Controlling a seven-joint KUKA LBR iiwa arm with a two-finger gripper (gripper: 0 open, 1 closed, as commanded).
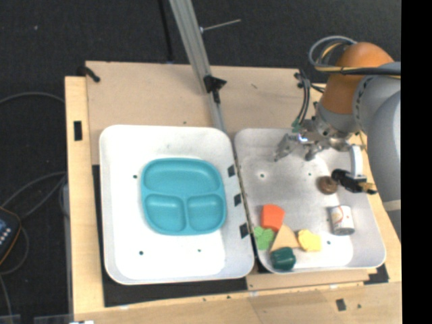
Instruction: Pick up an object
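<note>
Approach step – claw [302, 144] spread wide, holding nothing, above right bin [270, 147] far edge; orange block [273, 216] near bin's front – next move probably needs reach forward, descent over block

Two shallow white bins sit side by side: a left bin [121, 262] and a right bin [364, 252]. The left one holds one teal divided plate [182, 196]. The right one holds seven small items: one orange block [273, 216], one light green piece [263, 236], one tan wedge [286, 237], one yellow piece [310, 240], one dark green piece [283, 258], one silver can [341, 219], and one small brown round item [327, 185].
</note>
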